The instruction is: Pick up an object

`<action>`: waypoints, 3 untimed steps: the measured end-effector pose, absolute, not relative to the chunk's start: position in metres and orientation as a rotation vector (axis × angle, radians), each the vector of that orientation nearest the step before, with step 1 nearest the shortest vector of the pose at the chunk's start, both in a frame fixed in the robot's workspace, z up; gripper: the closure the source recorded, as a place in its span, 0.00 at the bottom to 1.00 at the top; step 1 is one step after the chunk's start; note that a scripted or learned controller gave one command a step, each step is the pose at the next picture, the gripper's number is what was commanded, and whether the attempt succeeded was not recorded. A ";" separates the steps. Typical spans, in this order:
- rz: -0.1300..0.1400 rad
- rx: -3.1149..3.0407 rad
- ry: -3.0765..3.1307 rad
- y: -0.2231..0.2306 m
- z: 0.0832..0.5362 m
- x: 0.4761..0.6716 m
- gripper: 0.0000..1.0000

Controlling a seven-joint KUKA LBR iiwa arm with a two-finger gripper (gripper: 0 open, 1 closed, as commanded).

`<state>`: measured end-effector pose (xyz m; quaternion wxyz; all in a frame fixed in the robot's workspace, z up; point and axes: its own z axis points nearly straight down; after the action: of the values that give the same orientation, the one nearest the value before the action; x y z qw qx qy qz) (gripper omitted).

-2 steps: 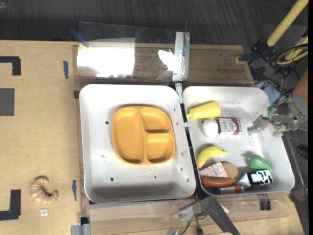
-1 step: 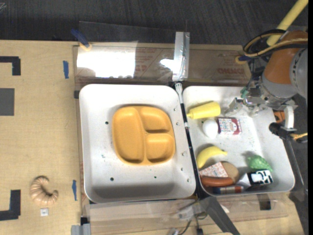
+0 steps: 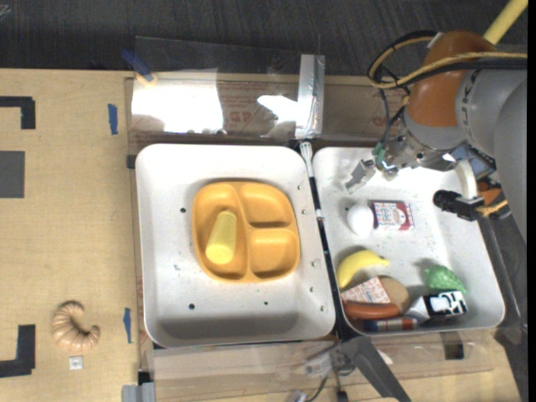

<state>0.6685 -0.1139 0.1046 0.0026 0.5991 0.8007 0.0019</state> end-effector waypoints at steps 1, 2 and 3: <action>-0.001 1.442 2.784 -0.176 0.087 0.603 0.00; 0.009 1.572 2.715 -0.095 0.089 0.580 0.00; 0.002 1.832 2.550 -0.127 0.092 0.516 0.00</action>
<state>0.5163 -0.1273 0.0922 0.0009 0.5836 0.8120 0.0006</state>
